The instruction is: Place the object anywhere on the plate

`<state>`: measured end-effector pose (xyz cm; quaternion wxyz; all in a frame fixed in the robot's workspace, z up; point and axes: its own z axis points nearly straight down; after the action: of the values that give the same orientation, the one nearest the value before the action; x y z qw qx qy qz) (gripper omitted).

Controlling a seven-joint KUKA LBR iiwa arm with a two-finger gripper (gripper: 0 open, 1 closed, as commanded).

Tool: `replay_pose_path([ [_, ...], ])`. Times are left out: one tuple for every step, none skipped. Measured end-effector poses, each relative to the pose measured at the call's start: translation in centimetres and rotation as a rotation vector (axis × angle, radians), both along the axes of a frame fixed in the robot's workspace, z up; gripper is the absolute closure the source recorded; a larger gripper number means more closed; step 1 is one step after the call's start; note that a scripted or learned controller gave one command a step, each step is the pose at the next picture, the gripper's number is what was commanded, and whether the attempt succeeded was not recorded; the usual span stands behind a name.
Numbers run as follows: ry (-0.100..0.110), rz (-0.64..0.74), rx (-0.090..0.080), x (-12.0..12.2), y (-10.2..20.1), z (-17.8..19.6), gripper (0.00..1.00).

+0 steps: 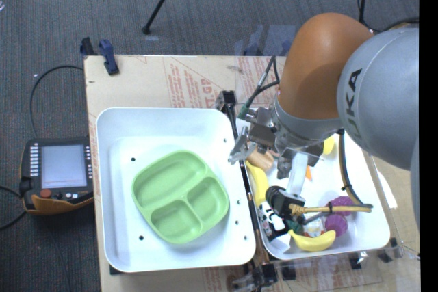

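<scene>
The pincer [250,146] hangs over the right bin's [366,223] left rim; its grip cannot be told. A tan object [261,161] lies just below it, touching a banana [258,181]. The plate [179,196] sits lower left.

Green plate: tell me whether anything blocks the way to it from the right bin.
Nothing visible lies on the plate or elsewhere in the left bin. Only the two bins' adjoining rims run between it and the right bin, where the arm hangs over bananas.
</scene>
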<state>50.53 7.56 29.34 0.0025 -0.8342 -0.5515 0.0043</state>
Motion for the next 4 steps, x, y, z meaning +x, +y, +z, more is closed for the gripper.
replay_pose_path([
  [0.008, 0.002, 0.0, 0.0, 0.0, 0.8, 1.0],
  [-0.006, -0.043, 0.004, 3.8, 10.1, 5.7, 1.0],
  [-0.003, -0.046, -0.001, 3.7, 9.8, 5.5, 0.0],
  [0.004, -0.04, -0.003, 3.7, 10.0, 6.3, 1.0],
])
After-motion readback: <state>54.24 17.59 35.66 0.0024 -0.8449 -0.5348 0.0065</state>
